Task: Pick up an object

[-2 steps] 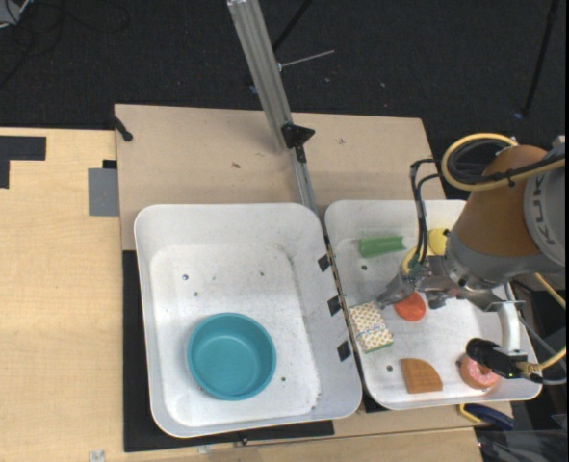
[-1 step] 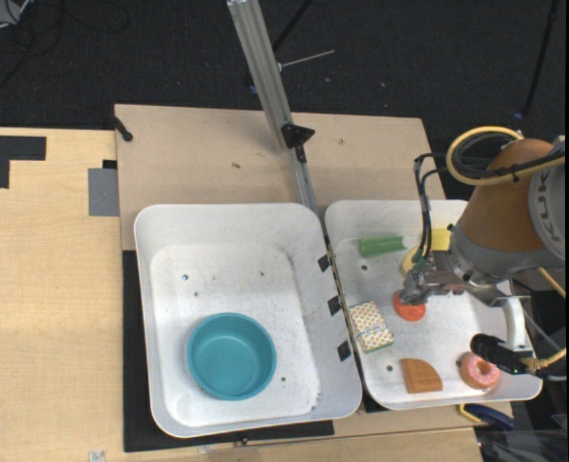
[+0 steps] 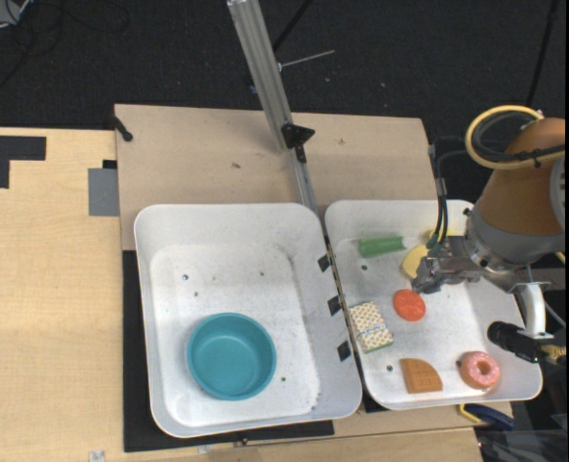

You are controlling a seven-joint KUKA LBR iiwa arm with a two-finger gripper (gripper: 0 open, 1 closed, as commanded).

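We see the pincer (image 3: 428, 275) low in the right bin (image 3: 515, 388), but we cannot tell if it grips anything. A red ball (image 3: 409, 305) lies just near it. A green stick (image 3: 381, 245) is farther back. A checked block (image 3: 370, 325), brown wedge (image 3: 421, 375) and pink donut (image 3: 479, 370) lie nearer. A blue bowl (image 3: 230, 355) sits in the left bin (image 3: 159, 229).

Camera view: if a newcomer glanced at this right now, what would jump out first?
Probably the teal bowl, alone in the left bin. Next, the orange-banded arm reaching into the right bin, its pincer just above a red ball and beside a yellow piece. A pink doughnut lies near the front corner.
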